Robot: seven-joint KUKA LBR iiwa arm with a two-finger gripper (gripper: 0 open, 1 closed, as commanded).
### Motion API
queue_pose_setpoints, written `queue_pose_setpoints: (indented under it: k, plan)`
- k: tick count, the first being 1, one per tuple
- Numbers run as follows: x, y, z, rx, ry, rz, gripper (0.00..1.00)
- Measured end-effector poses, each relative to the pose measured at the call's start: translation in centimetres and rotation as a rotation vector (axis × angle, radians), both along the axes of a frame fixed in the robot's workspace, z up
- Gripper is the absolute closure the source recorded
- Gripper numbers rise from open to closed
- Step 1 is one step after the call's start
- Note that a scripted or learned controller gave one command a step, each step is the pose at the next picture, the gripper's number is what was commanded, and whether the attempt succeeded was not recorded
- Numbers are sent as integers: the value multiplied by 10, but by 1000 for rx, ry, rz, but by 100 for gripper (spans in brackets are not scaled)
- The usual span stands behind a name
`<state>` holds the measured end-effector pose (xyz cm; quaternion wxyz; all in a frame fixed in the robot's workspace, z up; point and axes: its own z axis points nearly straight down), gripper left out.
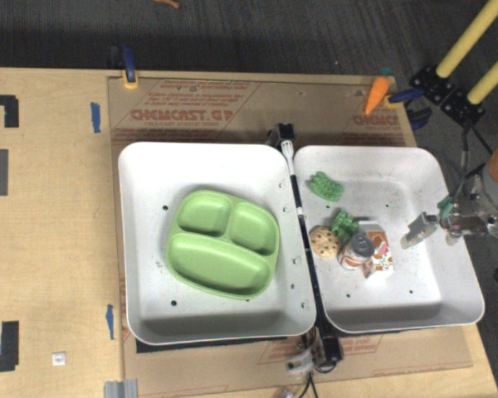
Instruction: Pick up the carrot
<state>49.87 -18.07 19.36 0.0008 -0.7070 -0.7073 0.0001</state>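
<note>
We find the carrot outside both bins, lying on the brown board behind the right bin, near a blue clamp. We judge it a small toy: light, stiff, probably smooth, tapered, so best pinched across its thicker middle. In the right bin lie a cookie, green pieces and a small can; the left bin holds a green divided plate. The gripper hangs over the right bin's right side, holding nothing we can see; we cannot tell how wide it stands. The arm is cut off at the edge.
</note>
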Motion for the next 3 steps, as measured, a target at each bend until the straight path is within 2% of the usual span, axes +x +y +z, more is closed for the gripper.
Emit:
queue_pose_setpoints:
  k: [1,2,3]
  plan:
    - [49,44,-41,-1,-2,-147,0]
    - [71,88,-55,-1,-1,-365,0]
    - [60,169,-2,-1,0,-523,0]
